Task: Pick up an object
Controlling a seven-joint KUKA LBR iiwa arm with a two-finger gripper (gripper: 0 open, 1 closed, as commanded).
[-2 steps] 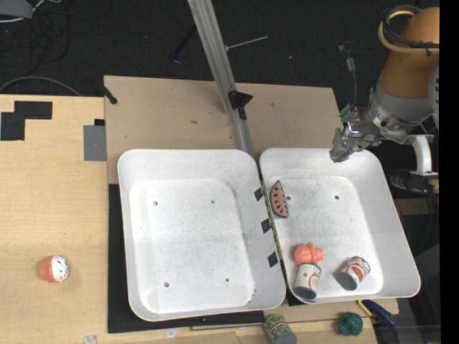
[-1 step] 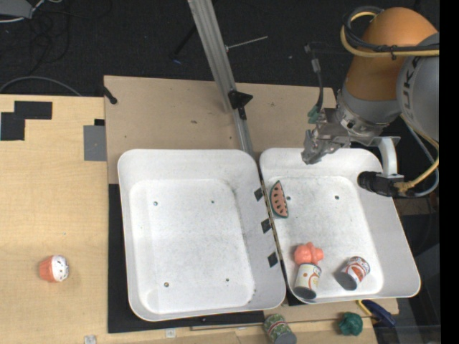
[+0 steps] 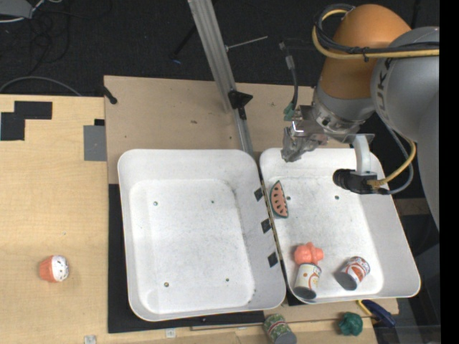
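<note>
My gripper (image 3: 292, 151) hangs over the back left corner of the right bin (image 3: 373, 228), with nothing visible in it. A watermelon-slice toy (image 3: 278, 199) lies against that bin's left wall, a short way in front of the gripper. Near the bin's front edge sit a pink-orange lumpy toy (image 3: 308, 252), a small white can (image 3: 307, 278) lying right below it, and a red-and-white can (image 3: 353, 272) tipped over to its right.
The left bin (image 3: 188, 235) lies beside the right one. An orange-and-white round toy (image 3: 54, 269) rests on the wooden bench far left. Two green items (image 3: 276, 328) (image 3: 350, 324) lie beyond the bins' front edge. A metal rail (image 3: 219, 56) slants up behind the bins.
</note>
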